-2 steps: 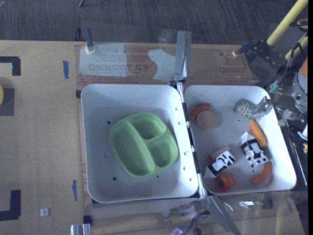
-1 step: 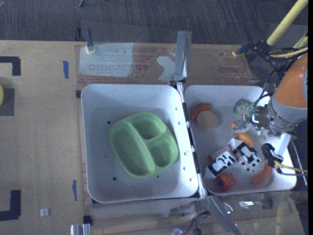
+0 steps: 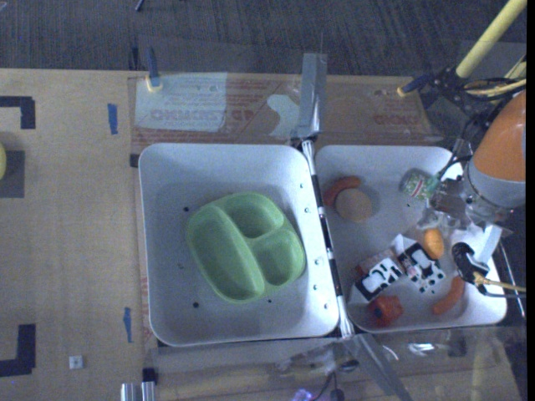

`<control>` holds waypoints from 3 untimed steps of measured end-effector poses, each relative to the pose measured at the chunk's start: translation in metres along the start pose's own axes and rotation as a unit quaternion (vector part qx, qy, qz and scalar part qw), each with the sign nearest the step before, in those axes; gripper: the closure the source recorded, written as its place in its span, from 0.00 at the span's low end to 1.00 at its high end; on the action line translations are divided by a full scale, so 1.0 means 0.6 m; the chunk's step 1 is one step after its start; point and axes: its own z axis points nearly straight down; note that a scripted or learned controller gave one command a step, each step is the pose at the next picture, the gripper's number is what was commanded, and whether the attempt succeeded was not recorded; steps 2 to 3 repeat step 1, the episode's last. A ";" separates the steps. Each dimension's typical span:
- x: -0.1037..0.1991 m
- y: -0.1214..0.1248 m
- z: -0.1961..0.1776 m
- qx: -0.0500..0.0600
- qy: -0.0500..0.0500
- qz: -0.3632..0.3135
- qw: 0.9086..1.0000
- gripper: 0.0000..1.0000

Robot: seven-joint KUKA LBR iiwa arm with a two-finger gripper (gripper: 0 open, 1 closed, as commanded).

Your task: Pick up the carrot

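The claw [image 3: 441, 217] hangs over the right bin [image 3: 376, 150], on the side the arm reaches in from, and the view does not let me tell whether it is released or clenched; nothing can be seen in its grasp. The carrot [image 3: 449, 297] lies on the bin floor well below the claw in the camera view, toward the near rim, apart from the claw and tilted with one end higher. Between the claw and the carrot, just under the claw, sits a small round orange thing [image 3: 432, 242]. A black-and-white spotted toy [image 3: 393, 274] lies below and to the left of the claw, with a red piece [image 3: 386, 308] farther down. A tan ball [image 3: 355, 205] rests to the claw's left, and a crumpled green-and-white thing [image 3: 415, 182] is just above it. Far left of the claw, the left bin [image 3: 167, 170] holds a green divided plate [image 3: 247, 245].
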 end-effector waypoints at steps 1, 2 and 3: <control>0.064 -0.025 -0.180 0.000 -0.002 -0.029 1.000 1.00; 0.064 -0.025 -0.180 0.000 -0.002 -0.029 1.000 1.00; 0.064 -0.025 -0.180 0.000 -0.002 -0.029 1.000 1.00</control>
